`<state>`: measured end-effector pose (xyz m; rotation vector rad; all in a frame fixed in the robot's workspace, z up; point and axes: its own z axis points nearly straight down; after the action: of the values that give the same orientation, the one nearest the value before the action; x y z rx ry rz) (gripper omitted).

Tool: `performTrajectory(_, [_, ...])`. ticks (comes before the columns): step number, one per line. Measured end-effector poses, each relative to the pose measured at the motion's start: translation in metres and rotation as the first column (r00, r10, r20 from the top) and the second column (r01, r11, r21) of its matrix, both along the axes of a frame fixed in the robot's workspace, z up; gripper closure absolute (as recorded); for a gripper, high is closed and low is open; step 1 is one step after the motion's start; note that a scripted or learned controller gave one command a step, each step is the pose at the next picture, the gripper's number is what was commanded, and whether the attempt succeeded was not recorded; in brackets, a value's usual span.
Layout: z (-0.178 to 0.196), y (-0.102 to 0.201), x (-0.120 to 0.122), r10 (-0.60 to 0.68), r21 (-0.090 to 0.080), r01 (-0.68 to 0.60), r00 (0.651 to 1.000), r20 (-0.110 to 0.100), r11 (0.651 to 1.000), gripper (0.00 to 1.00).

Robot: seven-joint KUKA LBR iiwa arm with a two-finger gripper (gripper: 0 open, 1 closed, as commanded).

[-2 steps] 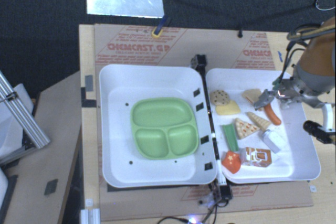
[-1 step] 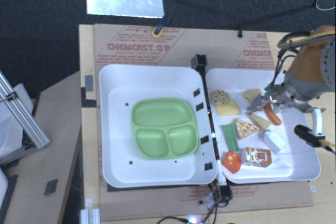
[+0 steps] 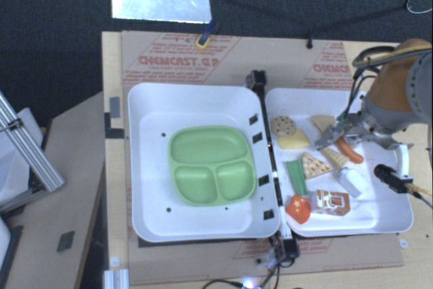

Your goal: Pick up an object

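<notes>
Arm (image 3: 396, 88) bent low over right bin (image 3: 392, 213), tool (image 3: 333, 137) beside orange sausage (image 3: 350, 151), grip state unclear

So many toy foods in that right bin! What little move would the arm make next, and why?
Probably a short drop straight down. The gripper hangs over the right bin, just above the orange carrot-like piece and a tan wedge, with nothing visibly held, so lowering onto one seems the likeliest step.

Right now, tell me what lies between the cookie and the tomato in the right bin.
In the camera view, between the cookie and the tomato lie a yellow piece and a green stick.
</notes>
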<state>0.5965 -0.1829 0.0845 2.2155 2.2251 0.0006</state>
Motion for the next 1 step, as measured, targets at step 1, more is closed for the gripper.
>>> performTrajectory(1, [0.0118,-0.0002,0.0011,0.001,-0.001,-0.001,1.000,0.004,1.000,1.00])
